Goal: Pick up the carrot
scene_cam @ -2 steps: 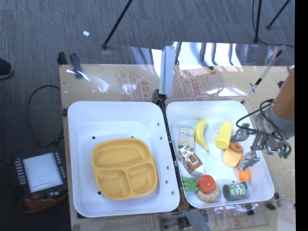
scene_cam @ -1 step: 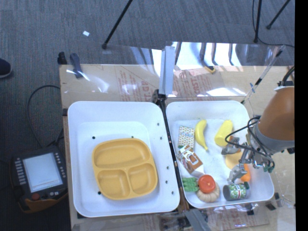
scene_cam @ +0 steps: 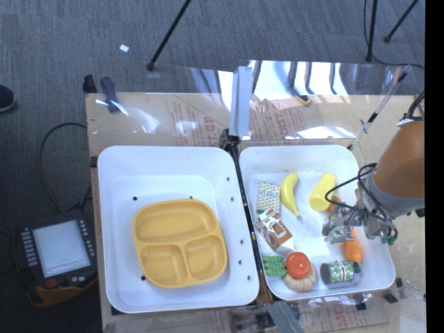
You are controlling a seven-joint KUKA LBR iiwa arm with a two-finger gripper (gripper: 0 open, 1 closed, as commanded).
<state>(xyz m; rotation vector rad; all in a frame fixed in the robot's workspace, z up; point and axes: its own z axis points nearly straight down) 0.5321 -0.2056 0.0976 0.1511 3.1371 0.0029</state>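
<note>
One gripper (scene_cam: 340, 229) low over carrot (scene_cam: 354, 249), touching it

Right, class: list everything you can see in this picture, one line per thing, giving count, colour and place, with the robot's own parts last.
Bins: two, white, side by side on the bench.
Tray: one, yellow, three compartments, left bin.
Banana: one, yellow, right bin, upper middle.
Yellow item: one, right of banana.
Packets: two, patterned, right bin's left side.
Tomato: one, red, right bin front.
Green vegetable: one, left of tomato.
Can: one, green label, lying at front right.
Carrot: one, orange, right bin, under the pincer.
Pendant: one, grey, on the floor at left.
Arm: one, grey and orange, from the right.
Pincer: one, over the carrot.
</note>
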